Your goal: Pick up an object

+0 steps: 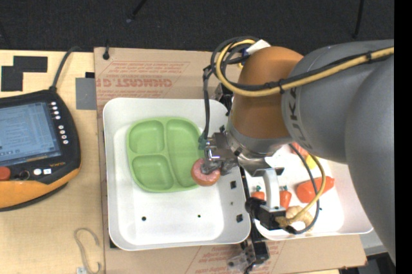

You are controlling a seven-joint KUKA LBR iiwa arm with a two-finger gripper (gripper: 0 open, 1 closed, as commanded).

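Left bin (122,202): a shallow white tray with raised walls; its front half is bare white floor with two small dark specks, so there is open room toward the near edge.
Green tray (158,154): a four-compartment plastic dish lying flat in the far half of the left bin, close to the back and left walls; all four wells look bare.
Pink object (206,173): a round, reddish-pink piece resting at the green tray's right front corner, touching or overlapping its rim, close to the wall between the bins.
Arm (302,105): comes in from the right, its orange band bulging over the divide between the bins, wrist pointed down and leftward, with yellow and black cables looped above it.
Gripper (211,160): low over the pink object, right at the green tray's right edge; the metal fingertips are at the object's top, but I cannot tell whether they are apart or clamped on it.
Right bin (351,218): largely covered by the arm; orange pieces (308,189) and a pale item (293,213) crowd its front.
Surroundings: cardboard sheet (148,76) under the bins; a handheld controller (35,144) with a lit screen sits well apart to the left.
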